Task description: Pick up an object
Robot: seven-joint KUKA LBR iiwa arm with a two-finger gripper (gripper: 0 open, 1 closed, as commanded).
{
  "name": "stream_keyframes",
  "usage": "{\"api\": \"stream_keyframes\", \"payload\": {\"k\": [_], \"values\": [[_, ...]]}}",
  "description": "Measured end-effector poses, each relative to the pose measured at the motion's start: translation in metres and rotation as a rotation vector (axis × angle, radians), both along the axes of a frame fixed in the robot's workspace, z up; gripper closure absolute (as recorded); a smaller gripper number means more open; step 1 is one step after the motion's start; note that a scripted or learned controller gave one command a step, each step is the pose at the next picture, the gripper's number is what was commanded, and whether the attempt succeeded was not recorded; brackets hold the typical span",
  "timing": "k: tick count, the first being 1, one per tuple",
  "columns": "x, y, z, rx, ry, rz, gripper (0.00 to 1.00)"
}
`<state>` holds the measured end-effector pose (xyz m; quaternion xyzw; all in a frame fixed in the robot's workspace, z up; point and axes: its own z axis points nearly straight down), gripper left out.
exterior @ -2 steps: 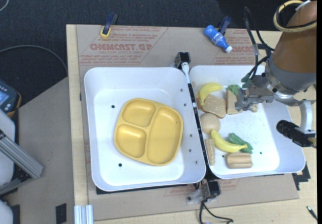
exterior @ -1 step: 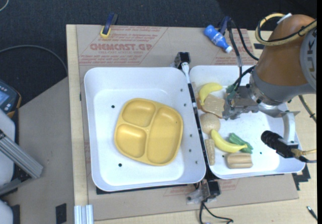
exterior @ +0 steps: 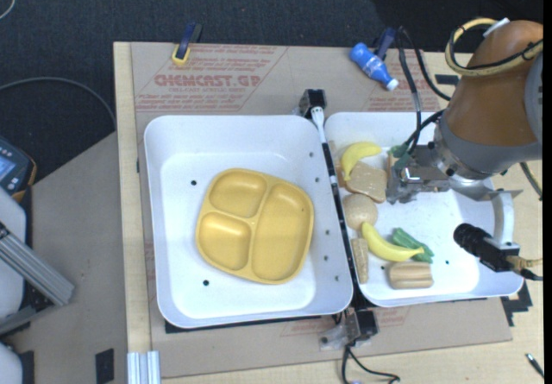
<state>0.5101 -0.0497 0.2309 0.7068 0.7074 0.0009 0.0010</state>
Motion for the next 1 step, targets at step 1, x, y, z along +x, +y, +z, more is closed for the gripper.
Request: {"api": "stream_keyframes", "payload": {"k": [1], "values": [[0.0027, 0.0019, -0.0128, 0.001, 0.006, -0.001, 1.00]]}}
